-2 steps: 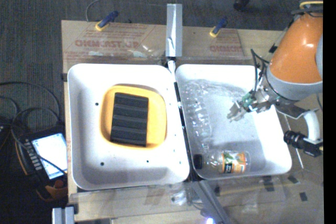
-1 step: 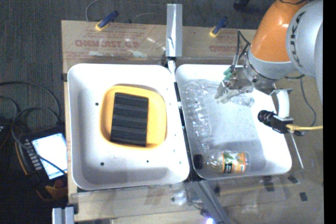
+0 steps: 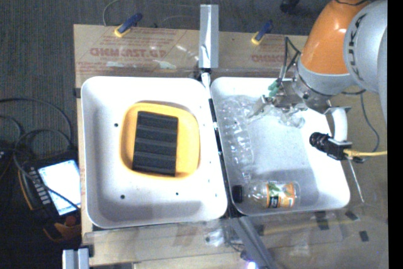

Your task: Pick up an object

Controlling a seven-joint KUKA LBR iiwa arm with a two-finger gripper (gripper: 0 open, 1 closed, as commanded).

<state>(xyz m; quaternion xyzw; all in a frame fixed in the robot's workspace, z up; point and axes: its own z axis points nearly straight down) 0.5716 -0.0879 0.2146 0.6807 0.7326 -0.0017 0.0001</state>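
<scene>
Fingers [image 3: 281,99] over crumpled plastic [image 3: 236,126]

Both white bins, the left [image 3: 101,154] and the right [image 3: 327,189], look like smooth moulded plastic with a soft sheen. In the left one lies a glossy yellow plastic tray [image 3: 189,135] holding a matt black ribbed block [image 3: 156,142]. At the right bin's 6 o'clock rests a clear plastic bottle [image 3: 272,193] with a black cap and orange label; crinkled transparent plastic [image 3: 236,135] glints toward 10 o'clock. The table [image 3: 126,53] top is dull brown, like cardboard. The arm's orange band [image 3: 330,34] is glossy.
</scene>
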